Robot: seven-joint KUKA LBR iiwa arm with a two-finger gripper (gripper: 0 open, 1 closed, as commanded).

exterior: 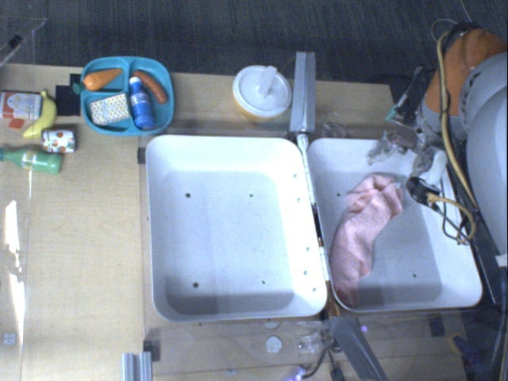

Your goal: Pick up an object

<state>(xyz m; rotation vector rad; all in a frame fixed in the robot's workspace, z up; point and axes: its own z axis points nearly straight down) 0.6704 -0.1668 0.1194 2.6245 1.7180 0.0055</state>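
a pale wooden bench [79,252] bears two white bins; a pink cloth [361,228] lies crumpled in the right bin [429,280]. the gripper [397,145] hovers near its top (spread unclear). approach step; next, descend onto cloth.

Arm [476,94] cut off by the right edge.

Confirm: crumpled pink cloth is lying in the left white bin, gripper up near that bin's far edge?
Not quite. The camera view shows the crumpled pink cloth lying in the right shallow white bin, not the left one. The rest stands: the gripper sits near that bin's far edge, just above the cloth's upper end.
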